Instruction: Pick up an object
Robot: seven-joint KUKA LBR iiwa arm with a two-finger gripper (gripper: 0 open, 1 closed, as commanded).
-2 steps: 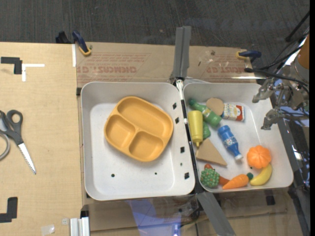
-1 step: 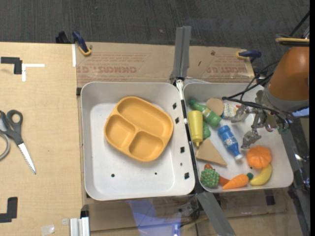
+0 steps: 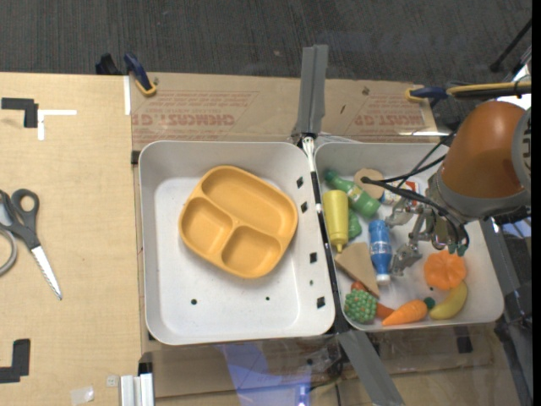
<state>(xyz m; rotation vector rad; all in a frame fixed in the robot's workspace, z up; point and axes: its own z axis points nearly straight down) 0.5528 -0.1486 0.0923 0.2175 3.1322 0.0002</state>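
My gripper (image 3: 412,242) hangs low over the middle of the right bin (image 3: 486,315), under the orange-banded wrist (image 3: 483,152). Just to its left lies a blue bottle (image 3: 379,249), and an orange fruit (image 3: 444,271) sits just to its right. Around them lie a yellow bottle (image 3: 336,215), a green bottle (image 3: 355,195), a tan wedge (image 3: 358,266), a green knobbly ball (image 3: 362,306), a carrot (image 3: 404,313) and a banana (image 3: 452,301). Nothing shows as lifted by the gripper.
The left bin (image 3: 161,311) holds a yellow divided plate (image 3: 238,221). Scissors (image 3: 30,235) lie on the wooden bench at far left. Cables from the wrist trail over the right bin's back. A grey divider post (image 3: 311,91) stands between the bins.
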